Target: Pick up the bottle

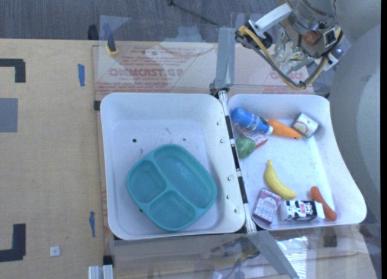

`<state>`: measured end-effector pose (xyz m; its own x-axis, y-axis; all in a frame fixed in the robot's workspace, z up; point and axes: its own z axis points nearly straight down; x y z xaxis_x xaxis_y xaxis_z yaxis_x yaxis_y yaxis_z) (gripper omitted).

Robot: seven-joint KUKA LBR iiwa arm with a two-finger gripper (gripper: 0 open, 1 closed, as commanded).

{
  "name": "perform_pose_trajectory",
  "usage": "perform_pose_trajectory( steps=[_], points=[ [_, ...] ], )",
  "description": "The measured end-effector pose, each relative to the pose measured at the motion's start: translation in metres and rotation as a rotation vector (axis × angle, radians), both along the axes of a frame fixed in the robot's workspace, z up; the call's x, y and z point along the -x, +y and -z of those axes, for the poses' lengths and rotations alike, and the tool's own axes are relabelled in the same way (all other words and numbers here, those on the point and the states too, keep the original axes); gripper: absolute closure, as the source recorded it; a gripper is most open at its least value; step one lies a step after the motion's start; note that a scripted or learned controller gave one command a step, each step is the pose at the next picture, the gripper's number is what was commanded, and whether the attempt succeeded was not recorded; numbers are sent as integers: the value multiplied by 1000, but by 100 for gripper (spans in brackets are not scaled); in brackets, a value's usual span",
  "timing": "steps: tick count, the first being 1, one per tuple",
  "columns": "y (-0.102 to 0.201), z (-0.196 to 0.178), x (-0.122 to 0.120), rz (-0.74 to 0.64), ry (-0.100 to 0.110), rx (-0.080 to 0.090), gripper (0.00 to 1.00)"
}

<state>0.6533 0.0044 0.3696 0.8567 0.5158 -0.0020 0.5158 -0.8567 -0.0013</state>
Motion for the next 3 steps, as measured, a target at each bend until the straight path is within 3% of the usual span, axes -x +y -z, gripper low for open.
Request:
perform_pose_trajectory(
  steps=[1, 2, 3],
  points=[
    [-24, 29, -5, 343, 0, -1, 100],
    [-24, 29, -5, 344, -1, 0, 0],
    [-51, 185, 51, 210, 3, -1, 0]
  ],
)
